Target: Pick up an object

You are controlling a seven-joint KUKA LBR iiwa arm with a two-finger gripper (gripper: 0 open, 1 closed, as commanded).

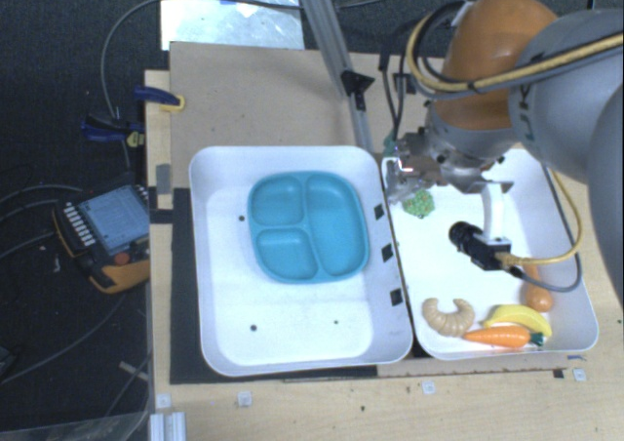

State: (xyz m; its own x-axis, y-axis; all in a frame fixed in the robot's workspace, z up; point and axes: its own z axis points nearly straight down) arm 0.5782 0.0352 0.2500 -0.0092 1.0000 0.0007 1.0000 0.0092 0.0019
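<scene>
From the camera above, my arm point(575, 78) comes in from the right, the orange band point(492, 34) sitting just over the wrist, and my end effector point(405, 171) hangs low at the top left corner of the right bin point(575, 322), close against the wall it shares with the left bin point(292, 351). How my end effector stands, wide or narrow, I cannot tell; the wrist body covers it from this angle.

I take the right bin as my landmark. A small green broccoli-like piece point(419, 203) lies in its upper left part, just beside and below my end effector; whether I touch it I cannot tell. A black cylindrical part point(475, 242) hangs off the side of my wrist over the bin's middle. Along its near edge lie a pale croissant point(448, 315), an orange carrot point(497, 337), and a yellow banana point(522, 317) touching the carrot. An orange round piece point(536, 298) sits just above the banana.

Left of that bin, the other one holds a blue divided plate point(307, 224). Both bins rest on the brown surface point(253, 88).
</scene>
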